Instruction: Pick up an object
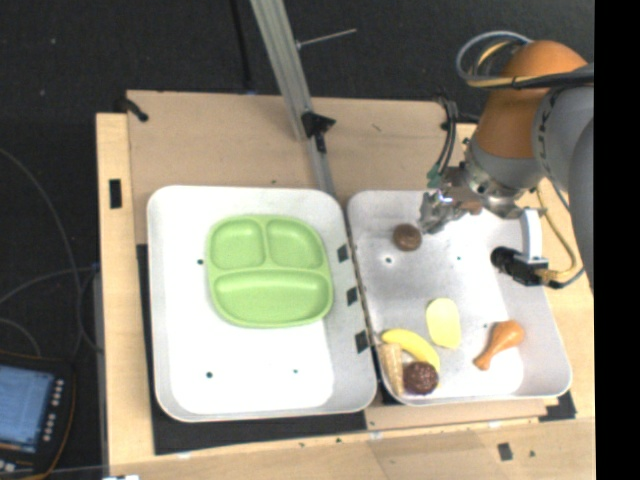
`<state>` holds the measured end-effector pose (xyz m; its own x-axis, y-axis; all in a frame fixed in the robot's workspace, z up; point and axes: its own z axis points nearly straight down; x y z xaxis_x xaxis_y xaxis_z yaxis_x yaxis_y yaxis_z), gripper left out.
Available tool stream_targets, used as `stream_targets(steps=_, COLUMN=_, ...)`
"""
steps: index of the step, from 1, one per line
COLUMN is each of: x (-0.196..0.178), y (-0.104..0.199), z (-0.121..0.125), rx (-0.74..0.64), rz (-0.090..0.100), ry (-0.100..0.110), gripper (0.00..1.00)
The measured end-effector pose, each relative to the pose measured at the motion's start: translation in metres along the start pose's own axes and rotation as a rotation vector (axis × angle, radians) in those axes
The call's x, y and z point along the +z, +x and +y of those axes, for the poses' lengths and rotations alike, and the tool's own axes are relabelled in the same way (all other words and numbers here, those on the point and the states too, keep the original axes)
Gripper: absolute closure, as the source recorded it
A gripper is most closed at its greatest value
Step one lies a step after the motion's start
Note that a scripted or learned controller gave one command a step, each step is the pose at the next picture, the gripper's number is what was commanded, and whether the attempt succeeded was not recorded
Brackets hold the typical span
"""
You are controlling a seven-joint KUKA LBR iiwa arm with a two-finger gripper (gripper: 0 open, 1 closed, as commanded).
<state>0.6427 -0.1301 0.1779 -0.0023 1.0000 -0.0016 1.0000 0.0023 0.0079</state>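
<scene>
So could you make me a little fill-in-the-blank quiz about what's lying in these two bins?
1. The divided plate in the left bin is coloured ____.
2. The gripper hangs over the ____ bin.
3. The toy banana in the right bin lies beside a pale yellow ____ slice.
4. The small round brown thing lies just ____ of the gripper.

Missing words: green; right; potato-chip-like; left

You are looking at an evenly lit, slightly soft picture. The white bins (250,388) are bright, nearly washed out left of the gripper (435,213), with faint shadows beneath it. The floor (60,48) beyond stays very dark, detail grainy.
</scene>
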Motion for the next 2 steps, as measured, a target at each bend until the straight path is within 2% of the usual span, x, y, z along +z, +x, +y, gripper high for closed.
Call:
stream_targets(steps=1, x=-0.045, y=0.002, z=0.003, rx=-0.001, rz=0.0, ry=0.002, gripper=1.0)
stream_targets(steps=2, x=-0.068, y=0.0, z=0.004, rx=-0.001, rz=0.001, ry=0.004, gripper=1.0)
